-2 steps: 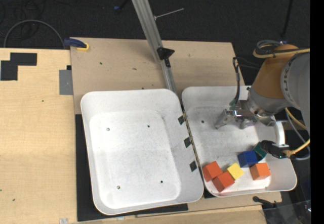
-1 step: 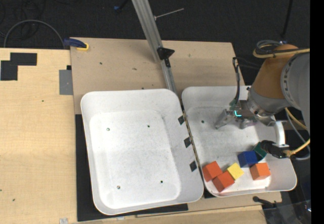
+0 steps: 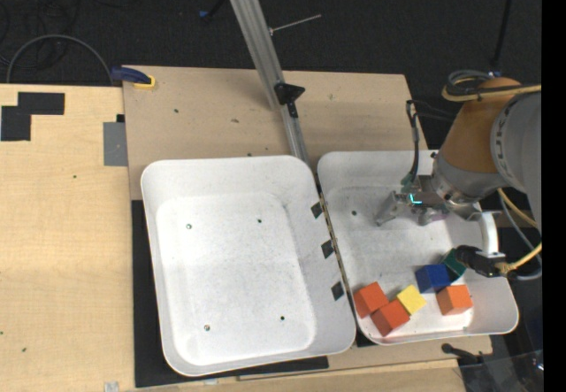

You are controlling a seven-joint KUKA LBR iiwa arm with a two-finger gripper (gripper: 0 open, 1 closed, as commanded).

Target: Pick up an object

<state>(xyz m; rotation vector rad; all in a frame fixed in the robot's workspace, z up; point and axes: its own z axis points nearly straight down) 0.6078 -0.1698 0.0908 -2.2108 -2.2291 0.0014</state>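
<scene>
Orange-banded arm reaching in from the right, over the right bin. Gripper low above the bin floor, pointing left, nothing between its fingers; whether spread or closed, cannot tell at this slant. Green light glowing just behind it.

Down at the near end of the same bin, a loose cluster of blocks, well apart from the gripper. Two red blocks touching, nearest the divider, the pair running diagonally toward the front rim. Yellow block just beside them, turned corner-on. Blue block behind the yellow, touching a dark green piece. Orange block farthest right, near the rim, sitting roughly square. All cube-like, so no clear long axis on any single one.

Left bin alongside, white. Slanted aluminium rail rising behind the bins.
</scene>
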